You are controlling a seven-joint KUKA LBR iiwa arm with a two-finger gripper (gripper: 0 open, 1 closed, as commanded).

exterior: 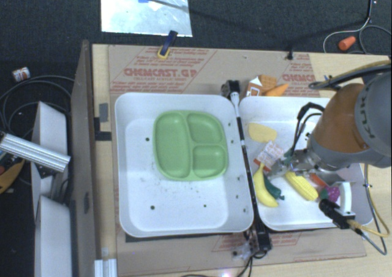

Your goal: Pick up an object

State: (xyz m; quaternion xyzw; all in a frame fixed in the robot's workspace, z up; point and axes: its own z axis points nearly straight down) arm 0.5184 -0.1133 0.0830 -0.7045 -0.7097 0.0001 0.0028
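The camera view puts our arm [349, 125] over the right bin [288, 107], reaching in from the right, with the gripper [293, 164] low among a cluster of toy food. Whether it is apart or clamped we cannot tell, since the wrist hides that part.

The nearest candidates lie just to the near side and left of the gripper. The corn cob [301, 185] sits right beside it, its long axis running from far-left to near-right. The banana [264, 189] lies a little further left, close to the divider between the bins, its long axis running mostly far to near with a slight curve. We judge the corn cob the closer target; reaching it would call for a small shift toward the near side.

Also in the right bin are a pale yellow piece [262, 132] toward the far left and a pink-striped item [269, 154] between it and the gripper. The left bin [138, 208] holds a green divided plate [189, 146], well apart from the arm.
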